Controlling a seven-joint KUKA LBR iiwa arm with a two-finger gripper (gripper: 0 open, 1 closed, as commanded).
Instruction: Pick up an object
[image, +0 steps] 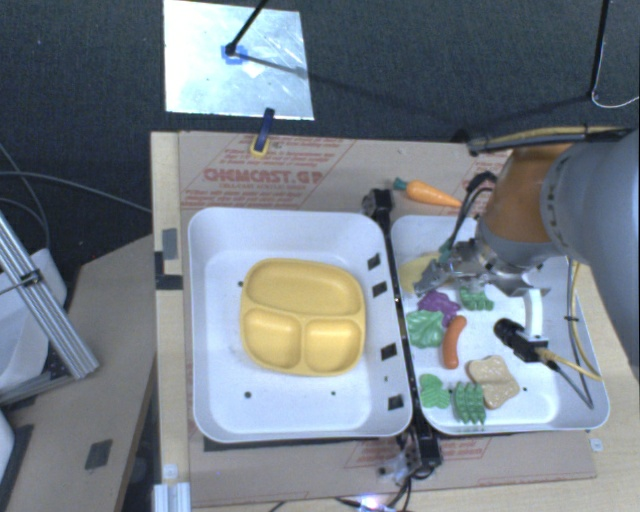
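Reading across the bench from left to right, we label the parts as follows.

Left bin (215, 300): it holds a yellow divided plate (302, 315), lying flat near the middle, well apart from the arm.

Bench edge above the bins: a toy carrot (430, 194) lies outside the right bin, its long axis running left to right.

Right bin (570, 405): here we find the candidates for the pick: a purple piece (437, 301), a leafy green piece (424, 327), a red sausage (453, 341) with its long axis nearly up and down in the picture, a slice of toast (493, 378) and a ridged green piece (468, 402) near the front wall.

Gripper (448, 268): it sits low over the upper left part of the right bin; we cannot tell how its fingers stand, nor whether anything lies between them.

Key relation: we judge the purple piece nearest, just below the gripper in the picture, towards the front of the bin; the sausage lies further the same way.
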